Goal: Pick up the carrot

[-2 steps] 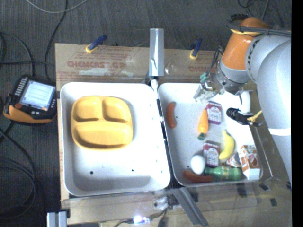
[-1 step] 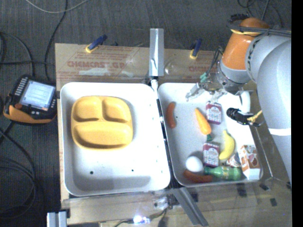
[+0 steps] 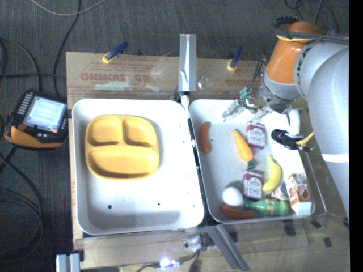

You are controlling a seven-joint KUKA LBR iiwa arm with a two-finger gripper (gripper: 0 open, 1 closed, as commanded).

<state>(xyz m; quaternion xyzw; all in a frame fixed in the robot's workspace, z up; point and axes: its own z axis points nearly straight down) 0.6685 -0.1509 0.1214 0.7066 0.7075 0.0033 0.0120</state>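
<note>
The carrot (image 3: 243, 145) is a short orange taper lying in the middle of the right bin (image 3: 218, 169), its thin end pointing toward the near side. My gripper (image 3: 247, 107) hangs over the far edge of that bin, a little beyond the carrot and apart from it. Its fingers are spread open with nothing between them. The grey arm with the orange band (image 3: 283, 61) comes in from the upper right.
Around the carrot lie an orange-red sausage (image 3: 205, 137), two small red cartons (image 3: 256, 135) (image 3: 252, 184), a banana (image 3: 272, 174), an egg (image 3: 231, 196), a green bottle (image 3: 266, 207) and a juice box (image 3: 299, 192). The left bin (image 3: 113, 203) holds a yellow divided plate (image 3: 122, 146).
</note>
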